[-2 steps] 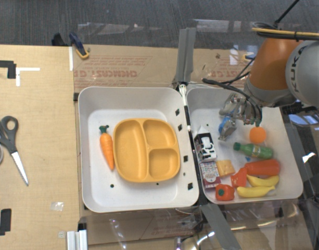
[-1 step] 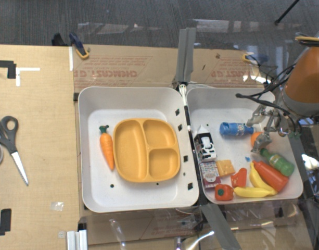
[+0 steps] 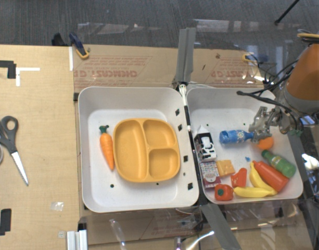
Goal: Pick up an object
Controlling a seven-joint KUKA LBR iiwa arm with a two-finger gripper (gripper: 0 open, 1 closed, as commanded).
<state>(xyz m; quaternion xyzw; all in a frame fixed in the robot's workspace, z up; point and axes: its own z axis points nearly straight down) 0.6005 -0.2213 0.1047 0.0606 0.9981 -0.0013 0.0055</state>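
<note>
Landmark: blue bottle [image 3: 236, 136], lying on its side in the right bin [image 3: 221, 101], upper middle.
Gripper [image 3: 265, 125]: just right of the bottle's end, low over the bin floor; state of the jaws cannot be told from this angle.
Orange ball [image 3: 266, 142]: just right of and below the bottle, under the gripper.
Green bottle [image 3: 278, 163]: below-right of the blue bottle, beside a red piece [image 3: 270, 175] and a banana [image 3: 253, 191].
Tomato [image 3: 223, 192]: well below the bottle, near the bin's front.
Left bin [image 3: 91, 139]: well left of the bottle; holds a yellow divided plate [image 3: 147, 150] with a carrot [image 3: 106, 148] at its left.
Scissors [image 3: 12, 147]: far left on the tabletop [image 3: 34, 113].
</note>
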